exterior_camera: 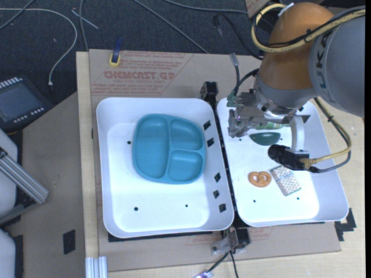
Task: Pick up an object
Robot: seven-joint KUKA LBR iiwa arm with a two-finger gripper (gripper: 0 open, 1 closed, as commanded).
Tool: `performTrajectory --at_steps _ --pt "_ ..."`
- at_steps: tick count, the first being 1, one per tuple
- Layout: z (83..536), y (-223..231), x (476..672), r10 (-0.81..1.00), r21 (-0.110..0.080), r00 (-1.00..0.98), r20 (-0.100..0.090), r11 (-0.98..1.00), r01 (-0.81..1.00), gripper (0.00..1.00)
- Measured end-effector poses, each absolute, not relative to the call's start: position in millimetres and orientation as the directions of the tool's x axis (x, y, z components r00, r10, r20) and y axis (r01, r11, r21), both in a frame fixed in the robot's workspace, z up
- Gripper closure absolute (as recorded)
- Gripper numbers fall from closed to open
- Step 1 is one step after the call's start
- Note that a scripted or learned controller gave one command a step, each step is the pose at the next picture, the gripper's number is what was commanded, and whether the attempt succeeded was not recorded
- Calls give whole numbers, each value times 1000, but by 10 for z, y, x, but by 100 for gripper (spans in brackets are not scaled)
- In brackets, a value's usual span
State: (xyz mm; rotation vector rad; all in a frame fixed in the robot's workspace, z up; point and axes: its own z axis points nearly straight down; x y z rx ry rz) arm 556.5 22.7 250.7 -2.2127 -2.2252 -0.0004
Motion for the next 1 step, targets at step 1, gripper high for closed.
performTrajectory --at_steps 1 --pt "2337 733 5496 1000 -4 -5 2 5 1000 100"
